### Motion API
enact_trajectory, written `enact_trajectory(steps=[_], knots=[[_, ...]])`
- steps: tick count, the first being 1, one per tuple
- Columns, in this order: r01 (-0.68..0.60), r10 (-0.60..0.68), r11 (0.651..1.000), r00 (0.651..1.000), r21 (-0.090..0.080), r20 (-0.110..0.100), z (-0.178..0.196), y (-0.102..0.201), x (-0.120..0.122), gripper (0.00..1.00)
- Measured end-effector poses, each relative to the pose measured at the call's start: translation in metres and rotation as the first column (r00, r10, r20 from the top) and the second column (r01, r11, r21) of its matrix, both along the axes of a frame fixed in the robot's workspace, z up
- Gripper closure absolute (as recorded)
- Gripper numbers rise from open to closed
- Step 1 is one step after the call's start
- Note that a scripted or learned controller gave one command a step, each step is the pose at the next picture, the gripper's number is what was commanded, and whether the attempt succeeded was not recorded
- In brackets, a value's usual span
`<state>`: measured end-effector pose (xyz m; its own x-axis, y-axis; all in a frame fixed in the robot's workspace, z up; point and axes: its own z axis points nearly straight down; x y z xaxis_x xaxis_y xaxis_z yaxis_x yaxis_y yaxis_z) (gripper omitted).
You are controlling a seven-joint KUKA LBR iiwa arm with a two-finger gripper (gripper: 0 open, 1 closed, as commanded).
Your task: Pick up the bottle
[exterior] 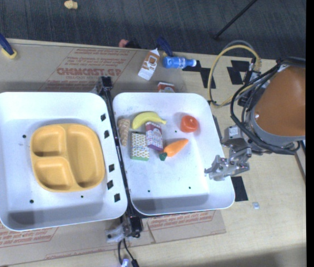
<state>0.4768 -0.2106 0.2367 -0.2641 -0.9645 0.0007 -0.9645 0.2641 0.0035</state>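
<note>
A small dark red bottle (154,136) with a pale label lies in the right bin (195,196), among the other items near its middle. A blue plastic bottle (174,63) lies on its side on the bench beyond that bin's far edge. My gripper (219,168) hangs over the right bin's right rim, near the front corner. It is well to the right of the red bottle and touches none of the items. Nothing shows in its grasp.
Around the red bottle are a banana (147,118), a green patterned carton (139,147), a carrot (174,147), a cracker-like piece (124,130) and an orange-red tomato (189,123). The left bin holds a yellow divided tray (66,156). A small milk carton (149,64) lies behind the bins.
</note>
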Motion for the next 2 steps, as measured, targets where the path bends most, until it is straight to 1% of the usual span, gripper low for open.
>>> enact_trajectory(steps=[1, 2], knots=[[0.062, -0.062, 0.998, 0.998, 0.0, -0.005, -0.0012, 0.0, -0.0008, 1.0], [0.0, 0.0, 1.0, 1.0, 0.001, -0.007, -0.0089, 0.0004, -0.001, 1.0]])
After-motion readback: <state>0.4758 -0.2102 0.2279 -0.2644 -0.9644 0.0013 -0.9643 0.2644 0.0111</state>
